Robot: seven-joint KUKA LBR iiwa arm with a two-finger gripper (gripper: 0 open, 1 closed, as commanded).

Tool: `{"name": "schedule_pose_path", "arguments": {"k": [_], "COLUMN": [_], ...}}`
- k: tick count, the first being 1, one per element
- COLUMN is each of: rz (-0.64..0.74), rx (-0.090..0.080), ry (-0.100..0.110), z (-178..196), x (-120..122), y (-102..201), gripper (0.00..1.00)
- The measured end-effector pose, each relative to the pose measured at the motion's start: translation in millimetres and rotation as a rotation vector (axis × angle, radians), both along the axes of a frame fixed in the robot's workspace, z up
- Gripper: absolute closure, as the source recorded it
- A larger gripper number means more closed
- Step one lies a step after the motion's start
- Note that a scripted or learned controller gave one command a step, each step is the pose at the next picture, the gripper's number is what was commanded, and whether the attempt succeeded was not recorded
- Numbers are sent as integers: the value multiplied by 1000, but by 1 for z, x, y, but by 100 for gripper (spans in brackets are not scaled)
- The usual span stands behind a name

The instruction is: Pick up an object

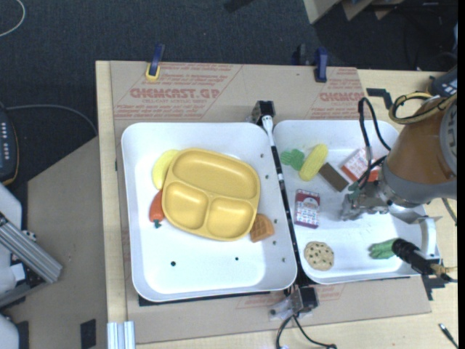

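The metal two-finger gripper (354, 208) hangs low over bare floor in the right shallow white bin (341, 270); its state cannot be told. Just left lies the red-and-white card packet (307, 209), with a round tan cookie (318, 254) below near the bin's front edge. A brown block (333, 176) lies just above the gripper.

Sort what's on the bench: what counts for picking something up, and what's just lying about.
For the job:
pincer, down in the right bin
brown block
red box
corn cob
red card
cookie

Lying about:
yellow divided tray in the left bin
carrot
waffle piece
clamps
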State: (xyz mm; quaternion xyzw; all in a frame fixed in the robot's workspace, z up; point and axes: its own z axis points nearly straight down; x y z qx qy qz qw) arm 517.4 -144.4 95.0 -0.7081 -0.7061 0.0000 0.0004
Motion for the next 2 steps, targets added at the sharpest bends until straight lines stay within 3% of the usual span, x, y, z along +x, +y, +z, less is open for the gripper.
{"name": "schedule_pose_path", "arguments": {"k": [2], "rz": [4], "rx": [-4], "ry": [-8], "z": [92], "x": [5], "y": [0], "gripper": [100]}}
